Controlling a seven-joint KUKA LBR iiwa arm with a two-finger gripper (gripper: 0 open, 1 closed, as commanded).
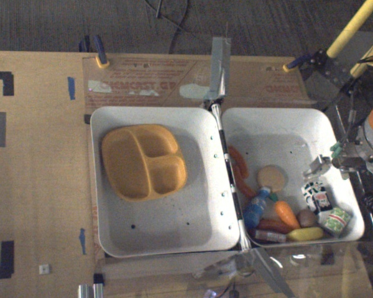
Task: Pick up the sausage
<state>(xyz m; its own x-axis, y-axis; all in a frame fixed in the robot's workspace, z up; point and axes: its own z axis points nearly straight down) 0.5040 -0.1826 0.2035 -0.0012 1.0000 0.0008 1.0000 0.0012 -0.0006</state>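
The sausage (239, 166) is a long reddish-orange piece lying along the left wall of the right bin (280, 126), running from the wall's middle toward the front. My gripper (326, 162) hangs over the right side of that bin, close to its right wall, well to the right of the sausage and apart from it. Nothing shows in its grasp. Just in front of the gripper a black-and-white carton (316, 197) lies on the bin floor.
The front of the right bin holds a round tan biscuit (272, 177), a blue bottle (256, 207), a carrot (286, 214), a dark red piece (274, 226), a yellow banana (305, 233) and a green-white can (336, 221). An orange divided plate (143, 161) lies in the left bin (174, 228).
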